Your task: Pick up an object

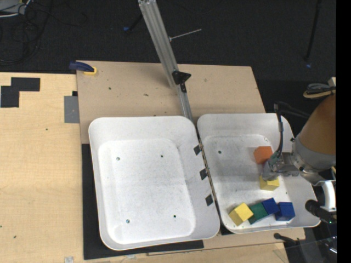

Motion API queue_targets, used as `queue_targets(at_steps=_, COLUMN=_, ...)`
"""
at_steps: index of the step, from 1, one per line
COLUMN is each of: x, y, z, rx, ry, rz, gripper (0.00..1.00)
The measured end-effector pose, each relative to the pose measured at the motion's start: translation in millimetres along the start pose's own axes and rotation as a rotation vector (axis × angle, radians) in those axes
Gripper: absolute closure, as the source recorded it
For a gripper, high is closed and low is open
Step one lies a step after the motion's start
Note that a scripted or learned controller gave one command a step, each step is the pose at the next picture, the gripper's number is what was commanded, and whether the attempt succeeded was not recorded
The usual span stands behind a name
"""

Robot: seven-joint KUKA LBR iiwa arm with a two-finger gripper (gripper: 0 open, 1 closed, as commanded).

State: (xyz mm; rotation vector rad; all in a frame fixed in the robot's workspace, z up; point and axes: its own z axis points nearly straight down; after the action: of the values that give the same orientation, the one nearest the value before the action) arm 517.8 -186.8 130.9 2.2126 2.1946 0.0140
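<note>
Reaching in from your right, the arm (318, 133) has its gripper (272, 170) low in the right bin (236, 127), right above a small yellow block (269, 183) and just beside an orange block (262, 154); you can't tell from this angle whether the pincer is apart or together. Near the bin's front edge you've got a yellow cube (240, 213), a green block (258, 212) and two blue blocks (277, 208) bunched together, and the left bin (145, 126) sits alongside, touching.

arm (315, 141): grey | orange band above wrist (broad) | thin dark cable alongside
</note>
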Motion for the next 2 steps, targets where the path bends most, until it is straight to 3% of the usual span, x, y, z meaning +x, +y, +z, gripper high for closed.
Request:
queue_targets(at_steps=1, x=5, y=-4, z=-58, rx=0.022, ry=0.011, rz=-0.01, gripper=1.0)
queue_targets(at_steps=2, x=4, y=-2, z=-102, rx=0.021, ry=0.011, rz=-0.01, gripper=1.0)
